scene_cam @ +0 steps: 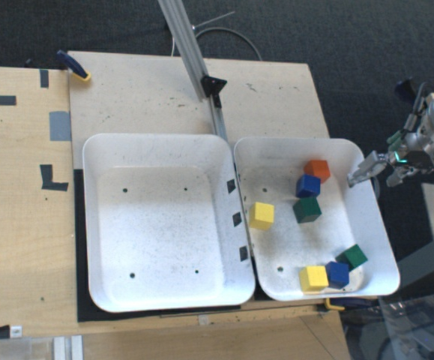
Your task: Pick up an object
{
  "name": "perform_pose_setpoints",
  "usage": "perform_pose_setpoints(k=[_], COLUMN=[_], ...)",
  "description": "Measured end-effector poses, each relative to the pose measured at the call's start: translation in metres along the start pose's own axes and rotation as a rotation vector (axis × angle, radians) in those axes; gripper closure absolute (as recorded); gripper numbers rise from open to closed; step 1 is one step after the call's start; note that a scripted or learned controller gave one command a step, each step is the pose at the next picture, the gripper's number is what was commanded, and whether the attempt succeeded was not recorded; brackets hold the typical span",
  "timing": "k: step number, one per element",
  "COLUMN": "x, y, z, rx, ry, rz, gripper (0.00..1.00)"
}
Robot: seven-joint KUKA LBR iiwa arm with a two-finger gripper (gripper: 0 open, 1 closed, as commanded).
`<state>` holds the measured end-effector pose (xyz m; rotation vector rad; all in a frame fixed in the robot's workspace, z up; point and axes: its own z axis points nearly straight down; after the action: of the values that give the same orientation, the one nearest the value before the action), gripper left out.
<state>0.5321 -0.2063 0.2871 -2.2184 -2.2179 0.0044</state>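
- The left bin [157, 220] offers a broad bare floor; the right bin [366, 223] holds every block.
- Orange block [317, 169], blue block [308, 186] and green block [306, 209] cluster near the right bin's far right side; a yellow block [261, 215] sits apart, near the divider.
- The gripper [378, 167] hangs at the right bin's right rim, with nothing visibly held; I cannot tell its opening.

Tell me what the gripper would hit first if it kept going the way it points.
Likely the orange cube: the gripper points left over the right white bin's rim. Its height is unclear, so it might pass above.
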Motion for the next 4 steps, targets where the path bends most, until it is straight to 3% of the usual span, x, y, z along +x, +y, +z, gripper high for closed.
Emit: perform_pose_setpoints(k=[1, 4], x=[0.0, 0.005], y=[0.001, 0.004], z=[-0.002, 0.136], rx=[-0.004, 0.001], ry=[-0.001, -0.001], rz=[-0.002, -0.001], gripper=[0.0, 0.0])
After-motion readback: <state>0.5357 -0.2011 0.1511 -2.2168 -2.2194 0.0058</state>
